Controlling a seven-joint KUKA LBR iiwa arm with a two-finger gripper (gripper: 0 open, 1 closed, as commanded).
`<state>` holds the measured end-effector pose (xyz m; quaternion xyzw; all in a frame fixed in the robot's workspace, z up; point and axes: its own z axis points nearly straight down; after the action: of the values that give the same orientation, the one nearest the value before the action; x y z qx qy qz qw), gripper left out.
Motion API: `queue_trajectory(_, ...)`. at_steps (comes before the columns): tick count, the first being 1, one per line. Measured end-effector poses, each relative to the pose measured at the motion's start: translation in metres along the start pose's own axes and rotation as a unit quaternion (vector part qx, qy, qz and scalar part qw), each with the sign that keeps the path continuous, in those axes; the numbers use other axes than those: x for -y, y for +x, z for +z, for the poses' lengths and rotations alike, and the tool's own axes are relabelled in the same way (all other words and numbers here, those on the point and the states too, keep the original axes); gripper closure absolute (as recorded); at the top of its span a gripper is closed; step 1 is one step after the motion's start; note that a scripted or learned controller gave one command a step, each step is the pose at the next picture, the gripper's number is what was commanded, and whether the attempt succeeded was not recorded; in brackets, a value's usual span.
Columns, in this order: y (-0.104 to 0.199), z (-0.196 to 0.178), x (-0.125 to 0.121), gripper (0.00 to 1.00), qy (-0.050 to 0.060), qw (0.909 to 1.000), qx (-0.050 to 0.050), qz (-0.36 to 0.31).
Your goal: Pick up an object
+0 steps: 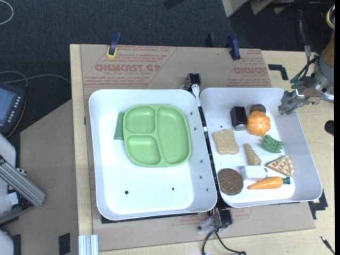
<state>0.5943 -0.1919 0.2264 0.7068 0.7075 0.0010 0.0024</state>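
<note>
From my station I find the gripper (288, 102) poised over the far right rim of the right bin (308, 163), with nothing between its fingers. The view is poor at that edge of the frame; the fingers look to be set narrow, though I would not swear to it.

I take the orange fruit (258, 124) as my landmark. It sits in the far half of the right bin. A small black block (238, 116) stands just to its left, touching or nearly so, and a dark round item (257, 109) lies right behind it. The gripper is beyond the fruit to the right, near but apart. In front of the fruit lie a green leafy piece (272, 143), a slice of bread (226, 141), a cone (252, 154), a pizza wedge (281, 166), a brown round cookie (230, 180) and a carrot (267, 183).

Across the bin wall to the fruit's left, the green divided plate (157, 135) rests in the left bin (106, 185).

Risks, in my judgement: a descent from the present spot would strike the bin rim. The fruit is round and crowded, so narrow fingers may push it aside or catch the block with it. The flat pieces offer little to pinch.
</note>
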Motion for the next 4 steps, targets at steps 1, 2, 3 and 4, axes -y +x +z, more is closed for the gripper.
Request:
queue_trajectory(1, 0.053, -0.009, 0.010, 1.00, 0.003, 1.0000, -0.002, -0.002)
queue_trajectory(2, 0.108, -0.001, 0.020, 1.00, 0.004, 1.0000, -0.003, -0.002)
queue_trajectory(3, 0.152, -0.001, 0.032, 1.00, 0.004, 1.0000, -0.002, -0.002)
queue_trajectory(4, 0.189, 0.001, 0.061, 1.00, 0.004, 1.0000, -0.002, -0.001)
